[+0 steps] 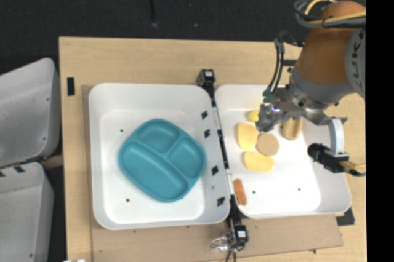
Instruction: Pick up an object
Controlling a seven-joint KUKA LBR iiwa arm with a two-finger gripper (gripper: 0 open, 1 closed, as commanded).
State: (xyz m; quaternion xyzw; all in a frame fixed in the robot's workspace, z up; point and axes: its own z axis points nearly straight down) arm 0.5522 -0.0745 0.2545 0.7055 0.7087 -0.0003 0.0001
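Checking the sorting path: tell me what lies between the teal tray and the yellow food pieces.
In the camera view, the adjoining bin walls with black clips run between the teal tray and the yellow pieces; the rest is bare white bin floor.

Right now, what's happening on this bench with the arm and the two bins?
A grey arm with an orange band reaches in from the right, its two-finger gripper lowered over a cluster of small food-like pieces in the right white bin. Under it lie a pale yellow slice, a round tan disc and another yellow piece; a small orange sausage-shaped piece lies near the bin's lower left corner. The left white bin holds a teal divided plastic plate. Nothing is visibly lifted yet.
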